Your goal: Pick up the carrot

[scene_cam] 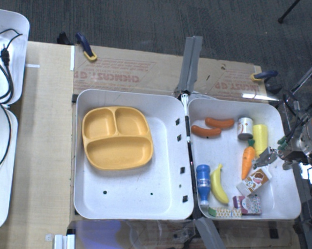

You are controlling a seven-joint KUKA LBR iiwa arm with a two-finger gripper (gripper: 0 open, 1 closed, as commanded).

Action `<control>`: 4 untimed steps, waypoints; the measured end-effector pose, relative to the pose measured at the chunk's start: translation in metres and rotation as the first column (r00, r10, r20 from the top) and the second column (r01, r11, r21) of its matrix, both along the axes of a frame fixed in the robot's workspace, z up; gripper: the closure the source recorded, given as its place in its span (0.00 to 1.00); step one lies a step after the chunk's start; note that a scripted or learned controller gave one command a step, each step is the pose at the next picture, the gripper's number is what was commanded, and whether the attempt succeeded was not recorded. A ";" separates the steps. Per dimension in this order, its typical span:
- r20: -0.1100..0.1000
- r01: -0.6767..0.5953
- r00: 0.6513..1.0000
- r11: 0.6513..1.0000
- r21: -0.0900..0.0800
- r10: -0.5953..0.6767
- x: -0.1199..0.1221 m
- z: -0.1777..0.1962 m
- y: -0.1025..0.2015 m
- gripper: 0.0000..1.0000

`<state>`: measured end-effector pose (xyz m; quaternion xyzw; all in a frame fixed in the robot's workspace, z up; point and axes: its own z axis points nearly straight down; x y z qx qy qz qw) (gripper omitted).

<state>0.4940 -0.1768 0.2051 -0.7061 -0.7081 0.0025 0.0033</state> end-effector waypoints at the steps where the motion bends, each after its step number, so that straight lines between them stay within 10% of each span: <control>1: 0.004 -0.083 0.997 0.997 0.000 0.083 0.021 -0.117 0.015 0.00; 2: 0.005 -0.132 0.991 0.991 0.001 0.132 0.097 -0.117 -0.029 0.00; 3: 0.001 -0.135 0.991 0.991 0.002 0.135 0.097 -0.111 -0.029 1.00; 4: -0.002 -0.137 0.991 0.991 0.003 0.137 0.097 -0.105 -0.029 1.00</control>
